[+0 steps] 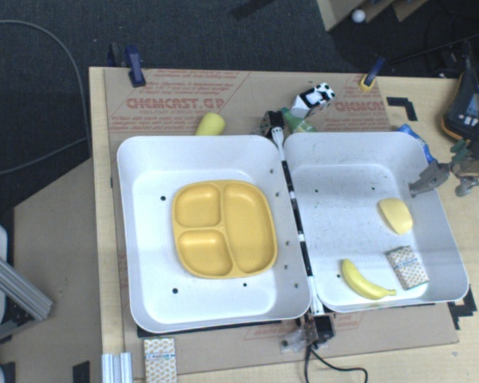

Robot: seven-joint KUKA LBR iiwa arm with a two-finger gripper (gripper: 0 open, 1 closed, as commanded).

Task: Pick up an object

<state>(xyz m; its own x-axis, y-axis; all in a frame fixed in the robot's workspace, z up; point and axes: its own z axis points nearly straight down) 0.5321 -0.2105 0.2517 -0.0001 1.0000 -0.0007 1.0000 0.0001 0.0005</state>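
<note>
My pincer [441,174], whose state I cannot tell, hangs at the right bin [335,166] edge near the pale yellow piece [396,215]; it looks light, smooth, best taken across its short width.

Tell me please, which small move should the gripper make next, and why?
Probably move left and down toward the pale yellow block, the nearest object. The gripper is at the right bin's right edge, holding nothing visible. The banana and patterned packet lie further off, near the front wall.
</note>
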